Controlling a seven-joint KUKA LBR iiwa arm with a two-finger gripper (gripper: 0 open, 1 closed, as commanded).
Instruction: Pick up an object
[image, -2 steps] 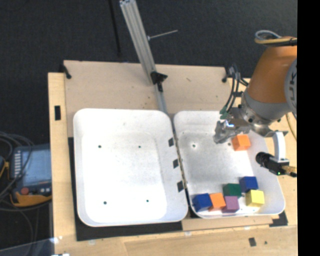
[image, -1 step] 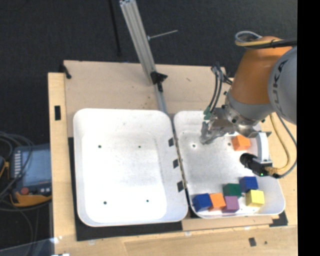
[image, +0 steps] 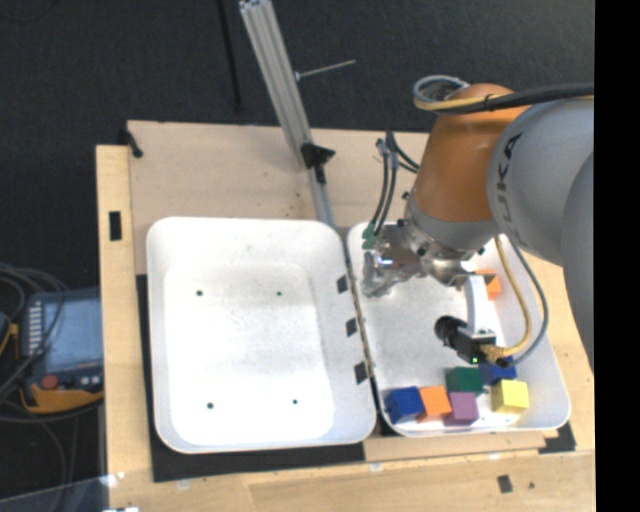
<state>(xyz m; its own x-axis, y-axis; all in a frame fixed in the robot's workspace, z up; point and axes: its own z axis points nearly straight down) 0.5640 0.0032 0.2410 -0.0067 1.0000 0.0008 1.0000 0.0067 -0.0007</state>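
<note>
The jaws (image: 378, 272), their state unclear, hung far from the small coloured cubes (image: 455, 398); closing there would miss.

Small blocks (image: 460, 397) cluster at the right bin's near edge: blue, orange, purple, green, yellow.

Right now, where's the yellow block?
The yellow block sits in the right bin, near its front right corner, with the purple block on its left.
</note>
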